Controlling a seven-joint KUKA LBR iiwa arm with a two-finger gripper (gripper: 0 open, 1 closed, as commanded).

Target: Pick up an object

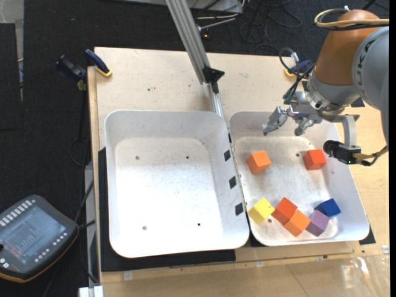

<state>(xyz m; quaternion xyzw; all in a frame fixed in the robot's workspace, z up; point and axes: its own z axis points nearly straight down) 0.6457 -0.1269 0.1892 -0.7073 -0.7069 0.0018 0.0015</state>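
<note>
My gripper (288, 124) hangs open over the far edge of the right bin (346, 187), its two fingers spread apart with nothing between them. Below it an orange cube (259, 161) lies in the bin's middle left, and a red-orange cube (314, 159) sits to the right, under the wrist. Near the front of that bin cluster a yellow cube (261, 210), a red cube (285, 209), an orange cube (297, 222), a purple cube (317, 222) and a blue cube (328, 208).
The left bin (164, 178) lies beside the right one, sharing a middle rim. A slanted metal pole (192, 42) reaches down to the bins' far junction. Clamps (80, 67) grip the bench's far left corner, and a teach pendant (34, 237) lies at the lower left.
</note>
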